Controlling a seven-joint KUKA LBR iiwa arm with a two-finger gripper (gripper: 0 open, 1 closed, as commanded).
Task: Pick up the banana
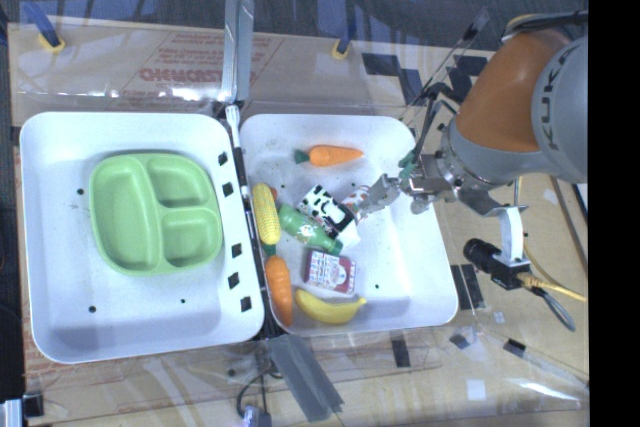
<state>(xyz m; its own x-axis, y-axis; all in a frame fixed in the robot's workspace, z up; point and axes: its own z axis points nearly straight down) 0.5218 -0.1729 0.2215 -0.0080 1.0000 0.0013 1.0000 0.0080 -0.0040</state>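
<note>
currently the banana (328, 306) lies flat at 6 o'clock in the right bin (425, 260), pushed against the front wall, touching the red packet (329, 271) at its 12 and beside the carrot (279, 289) at its 9. gripper (368, 198) sits near bin centre over the cow-print carton (322, 206) and green bottle (311, 228), well off target. can't tell its opening; too blurred. nothing visibly held. green tray (157, 211) sits in the left bin (50, 215).
</note>
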